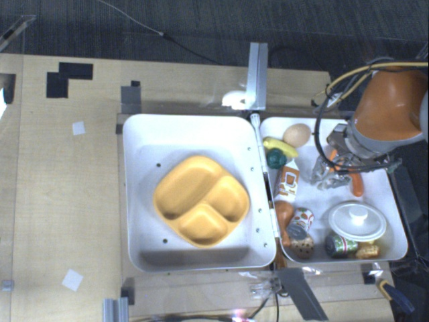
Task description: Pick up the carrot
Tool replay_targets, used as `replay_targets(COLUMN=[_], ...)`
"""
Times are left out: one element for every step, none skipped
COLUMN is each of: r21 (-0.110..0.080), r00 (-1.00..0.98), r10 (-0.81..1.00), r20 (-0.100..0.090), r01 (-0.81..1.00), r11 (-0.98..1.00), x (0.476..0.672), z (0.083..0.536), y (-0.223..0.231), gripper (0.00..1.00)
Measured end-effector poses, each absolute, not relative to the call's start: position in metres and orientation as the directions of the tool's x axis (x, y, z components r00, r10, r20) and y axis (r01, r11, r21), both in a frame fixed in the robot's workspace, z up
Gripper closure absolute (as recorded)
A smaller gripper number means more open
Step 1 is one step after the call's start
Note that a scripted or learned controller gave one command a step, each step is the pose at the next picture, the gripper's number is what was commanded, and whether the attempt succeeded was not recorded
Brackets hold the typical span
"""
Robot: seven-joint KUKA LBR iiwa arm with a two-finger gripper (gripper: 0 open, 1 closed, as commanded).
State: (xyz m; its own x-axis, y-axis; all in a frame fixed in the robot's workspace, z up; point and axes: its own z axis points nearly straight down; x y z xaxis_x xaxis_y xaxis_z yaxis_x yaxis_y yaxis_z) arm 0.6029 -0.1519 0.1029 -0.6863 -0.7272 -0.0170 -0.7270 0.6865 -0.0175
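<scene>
In the right bin (395, 213), a small orange-red carrot (358, 184) lies near the right wall, pointing toward the front. My gripper (327, 174) hangs low over the bin floor just left of the carrot. The grey wrist and orange band (392, 109) sit above it and cover the carrot's far end. I see nothing held in the gripper.
The right bin also holds an egg (297, 135), a banana (279, 146), a teal ball (275, 158), a white-and-orange bottle (287, 183), a brownish-orange piece (284, 213), a can (301, 221), a white lidded bowl (356, 221) and a green can (340, 246). A yellow divided plate (201, 198) lies in the left bin (141, 146).
</scene>
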Motion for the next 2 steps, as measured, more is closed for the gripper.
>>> replay_targets(r21=[-0.018, -0.018], r00=[-0.606, -0.532], r10=[-0.795, -0.847], r20=[-0.013, -0.007], r01=[-0.795, -0.847], r11=[0.606, 0.532], x=[0.527, 0.554], z=[0.092, 0.200], y=[-0.142, -0.166], gripper=[1.00, 1.00])
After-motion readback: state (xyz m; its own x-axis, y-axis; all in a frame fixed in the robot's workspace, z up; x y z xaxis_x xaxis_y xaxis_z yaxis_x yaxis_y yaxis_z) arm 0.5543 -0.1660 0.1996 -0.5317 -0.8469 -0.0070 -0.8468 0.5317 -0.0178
